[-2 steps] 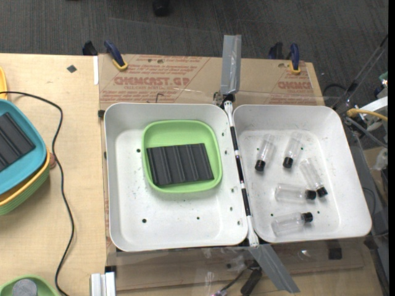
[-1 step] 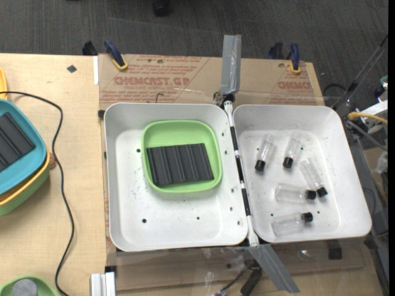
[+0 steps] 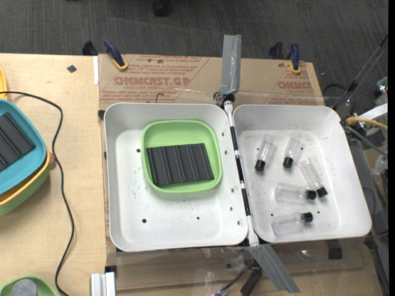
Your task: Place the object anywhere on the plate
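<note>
**Plate bare of vials, transfer not begun**

Since only the fixed overhead camera is available, all notes come from it. Left bin (image 3: 123, 227) holds a green plate (image 3: 182, 134), and a dark ribbed mat (image 3: 182, 164) lies flat on the plate. Nothing else rests on the plate or the mat.

Right bin (image 3: 345, 221) holds five clear vials with black caps, all lying on their sides: two near the top (image 3: 264, 152) (image 3: 291, 151), one at the right (image 3: 313, 177), one below it (image 3: 295, 193), and one lowest (image 3: 289, 223). All are apart from the plate, with the bin walls between.

Arm and pincer: their state cannot be told from this frame.

Judgement: nothing done yet. Remaining steps are to pick one vial out of the right bin, carry it across the divide, and set it down on the plate.
</note>
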Robot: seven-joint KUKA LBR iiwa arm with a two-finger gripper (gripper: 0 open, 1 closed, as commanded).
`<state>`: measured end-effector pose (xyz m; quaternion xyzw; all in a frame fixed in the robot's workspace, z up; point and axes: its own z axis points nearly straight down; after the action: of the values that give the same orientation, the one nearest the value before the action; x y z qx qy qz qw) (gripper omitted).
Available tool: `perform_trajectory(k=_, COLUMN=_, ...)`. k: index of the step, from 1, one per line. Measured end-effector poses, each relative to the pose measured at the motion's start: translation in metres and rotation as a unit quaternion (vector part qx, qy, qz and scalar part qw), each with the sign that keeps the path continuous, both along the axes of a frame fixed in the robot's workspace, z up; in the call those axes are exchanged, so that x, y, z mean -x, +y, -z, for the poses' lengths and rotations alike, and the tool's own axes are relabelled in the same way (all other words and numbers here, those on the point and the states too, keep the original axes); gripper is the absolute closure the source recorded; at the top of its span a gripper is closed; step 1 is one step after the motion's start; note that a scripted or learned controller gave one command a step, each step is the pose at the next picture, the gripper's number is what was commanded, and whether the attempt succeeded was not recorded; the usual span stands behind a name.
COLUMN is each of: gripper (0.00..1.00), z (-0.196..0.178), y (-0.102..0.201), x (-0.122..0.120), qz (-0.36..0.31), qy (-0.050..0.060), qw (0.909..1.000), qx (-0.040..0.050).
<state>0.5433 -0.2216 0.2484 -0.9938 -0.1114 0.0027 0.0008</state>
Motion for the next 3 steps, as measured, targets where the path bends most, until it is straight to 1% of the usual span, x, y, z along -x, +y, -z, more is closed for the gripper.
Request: perform_trajectory(k=3, gripper=0.00, z=-0.001, y=-0.001, x=0.025, qz=0.013, qy=0.000, qw=0.9999, qx=-0.0003)
